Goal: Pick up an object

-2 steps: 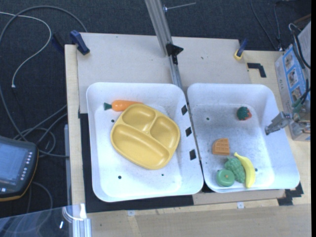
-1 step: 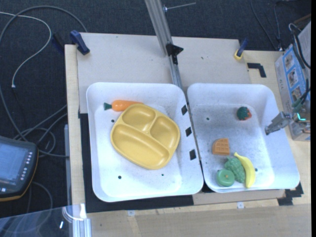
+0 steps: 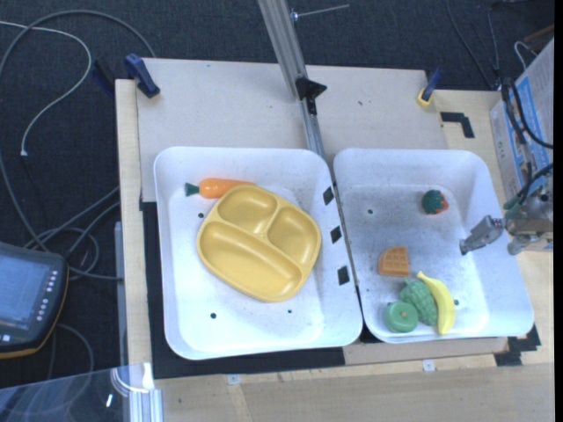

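1. In the camera view, the grey metal gripper hangs over the right edge of the right white bin. I cannot tell if it is spread or pressed together. Nothing is in it.
2. The toys it could pick lie to its left: a small round green and red toy far, an orange waffle square in the middle.
3. The yellow banana, bumpy green toy and round green toy touch. A grab there could slip or push them apart.
4. Coming straight down, it could hit the bin wall.

Toy food in right bin
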`<state>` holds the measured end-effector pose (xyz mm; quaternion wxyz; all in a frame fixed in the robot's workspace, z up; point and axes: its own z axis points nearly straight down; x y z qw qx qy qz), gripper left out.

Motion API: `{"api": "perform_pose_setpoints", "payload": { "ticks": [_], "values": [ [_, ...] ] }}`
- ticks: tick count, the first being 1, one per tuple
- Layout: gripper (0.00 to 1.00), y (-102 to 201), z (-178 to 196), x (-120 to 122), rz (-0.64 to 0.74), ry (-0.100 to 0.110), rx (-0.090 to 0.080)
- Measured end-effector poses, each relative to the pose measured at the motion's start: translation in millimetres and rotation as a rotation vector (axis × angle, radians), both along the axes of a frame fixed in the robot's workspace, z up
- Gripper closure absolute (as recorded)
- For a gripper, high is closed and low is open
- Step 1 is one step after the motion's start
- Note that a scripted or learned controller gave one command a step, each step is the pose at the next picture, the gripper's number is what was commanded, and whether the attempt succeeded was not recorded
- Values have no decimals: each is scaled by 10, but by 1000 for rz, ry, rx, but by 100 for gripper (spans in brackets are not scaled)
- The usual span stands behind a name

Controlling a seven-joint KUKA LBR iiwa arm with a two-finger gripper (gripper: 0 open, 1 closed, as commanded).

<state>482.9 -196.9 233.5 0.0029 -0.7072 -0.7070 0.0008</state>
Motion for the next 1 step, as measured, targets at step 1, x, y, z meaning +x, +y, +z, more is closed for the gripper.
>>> {"api": "perform_pose_setpoints", "payload": {
  "ticks": [1],
  "values": [
    [0,28,-633,-13,0,3,2]
  ]
}}
